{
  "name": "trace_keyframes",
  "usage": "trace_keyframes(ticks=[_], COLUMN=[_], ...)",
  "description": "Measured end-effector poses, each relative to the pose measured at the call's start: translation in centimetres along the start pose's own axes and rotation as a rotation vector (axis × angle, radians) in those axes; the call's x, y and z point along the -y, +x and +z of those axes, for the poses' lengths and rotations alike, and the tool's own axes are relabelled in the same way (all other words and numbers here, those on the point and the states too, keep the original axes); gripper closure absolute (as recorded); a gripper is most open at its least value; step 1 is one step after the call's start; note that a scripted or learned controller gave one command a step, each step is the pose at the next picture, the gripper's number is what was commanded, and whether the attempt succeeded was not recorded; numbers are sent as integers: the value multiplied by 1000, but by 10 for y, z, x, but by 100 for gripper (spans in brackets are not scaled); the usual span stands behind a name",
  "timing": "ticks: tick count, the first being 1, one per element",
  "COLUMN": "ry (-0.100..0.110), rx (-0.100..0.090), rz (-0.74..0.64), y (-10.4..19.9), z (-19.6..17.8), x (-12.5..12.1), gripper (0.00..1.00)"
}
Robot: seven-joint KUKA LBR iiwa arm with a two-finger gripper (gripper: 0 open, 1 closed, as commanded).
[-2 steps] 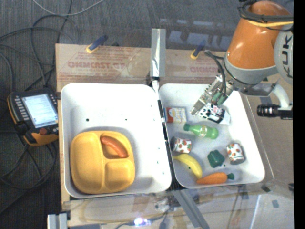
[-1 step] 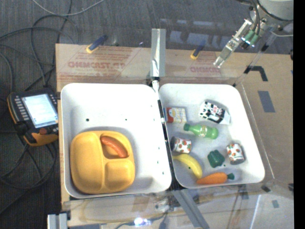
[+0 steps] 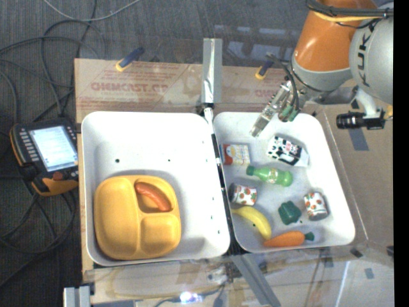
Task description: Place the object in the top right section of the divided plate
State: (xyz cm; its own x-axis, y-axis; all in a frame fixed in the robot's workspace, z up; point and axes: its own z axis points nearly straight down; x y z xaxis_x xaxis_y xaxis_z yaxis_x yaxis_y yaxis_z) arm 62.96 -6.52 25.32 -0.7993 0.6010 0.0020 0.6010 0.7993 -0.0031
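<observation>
**Sausage rests in the plate's top right section; arm hangs over the other bin**

The reddish sausage-like object (image 3: pixel 153 197) lies in the top right section of the yellow divided plate (image 3: pixel 115 235), tilted along that compartment's length and inside its raised ridges. Judged from how it lies, the placing looks done, since the ridges keep it from rolling into the neighbouring sections. The plate itself sits in the lower part of the left bin (image 3: pixel 128 130), near the front wall.

The gripper (image 3: pixel 263 121) hangs above the upper part of the right bin (image 3: pixel 332 165), well apart from the plate. Its fingers stand apart, pointing down and to the left, with nothing between them.

Below it, the right bin holds the loose stock: a cow-patterned carton (image 3: pixel 285 150), a small box (image 3: pixel 236 154), a green bottle (image 3: pixel 271 175), two small cans (image 3: pixel 243 195) (image 3: pixel 315 204), a dark green piece (image 3: pixel 289 212), a banana (image 3: pixel 253 220) and a carrot (image 3: pixel 285 238). They lie scattered, mostly apart, which leaves room for fingers to come down beside any one.
</observation>
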Motion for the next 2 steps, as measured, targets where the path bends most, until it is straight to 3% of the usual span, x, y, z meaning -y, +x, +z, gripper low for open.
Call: trace_keyframes(ticks=[1, 2], ry=[-2, -2], rx=[6, 5], rz=[64, -184], y=[-71, -63], z=[-145, -18], x=[65, 50], gripper=[100, 100])
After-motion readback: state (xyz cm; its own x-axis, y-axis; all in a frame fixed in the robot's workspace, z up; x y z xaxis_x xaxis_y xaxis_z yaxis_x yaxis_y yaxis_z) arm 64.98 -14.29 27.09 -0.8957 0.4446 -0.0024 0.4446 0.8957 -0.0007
